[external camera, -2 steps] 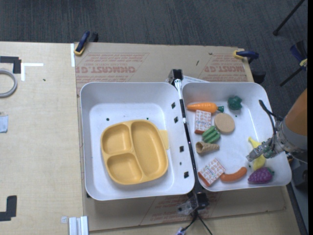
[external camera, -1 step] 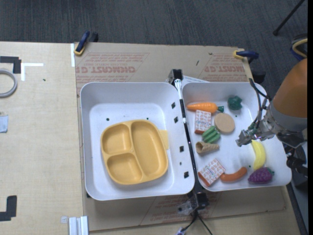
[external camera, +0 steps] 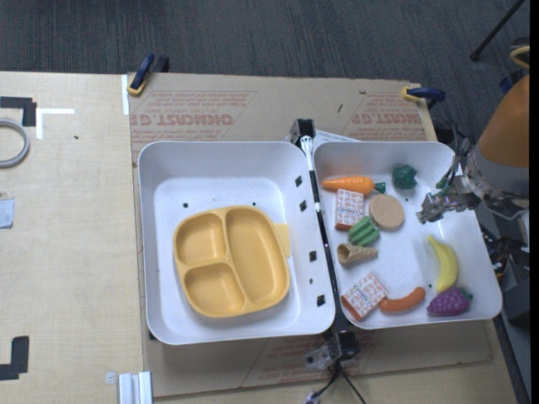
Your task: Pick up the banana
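Nearest the bottom of the frame, at the lower right of my right bin (external camera: 402,153), sit the purple grapes (external camera: 449,302) and the sausage (external camera: 402,300). Just above them lies the banana (external camera: 444,263), near the bin's right wall, its lower end close to the grapes.

That crowding is my first worry: come down a little low in the frame and I nudge the grapes instead, or pinch both.

The wall is the second. A finger could catch on the rim or pin the banana against it, so the curved fruit rolls away.

Further up, at the right edge, my end effector (external camera: 440,200) hangs over the bin above the banana, carrying nothing; how wide it stands I cannot tell.
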You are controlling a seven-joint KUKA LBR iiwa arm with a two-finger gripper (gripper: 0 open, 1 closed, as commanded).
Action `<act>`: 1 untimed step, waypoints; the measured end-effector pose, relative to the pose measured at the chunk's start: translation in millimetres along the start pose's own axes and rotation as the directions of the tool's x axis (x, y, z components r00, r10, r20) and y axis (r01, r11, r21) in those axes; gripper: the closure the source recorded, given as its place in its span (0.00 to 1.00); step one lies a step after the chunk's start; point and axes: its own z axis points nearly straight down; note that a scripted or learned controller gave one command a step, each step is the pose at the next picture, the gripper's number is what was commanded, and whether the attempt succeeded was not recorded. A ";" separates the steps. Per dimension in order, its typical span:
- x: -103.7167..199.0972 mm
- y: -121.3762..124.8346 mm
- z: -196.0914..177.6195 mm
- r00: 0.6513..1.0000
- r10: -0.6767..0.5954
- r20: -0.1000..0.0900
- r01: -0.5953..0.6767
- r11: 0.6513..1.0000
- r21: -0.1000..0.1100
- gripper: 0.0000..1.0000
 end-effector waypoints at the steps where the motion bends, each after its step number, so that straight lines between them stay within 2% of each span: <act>1: 0.1 0.0 0.0 1.000 0.000 0.000 0.000 1.000 0.000 0.00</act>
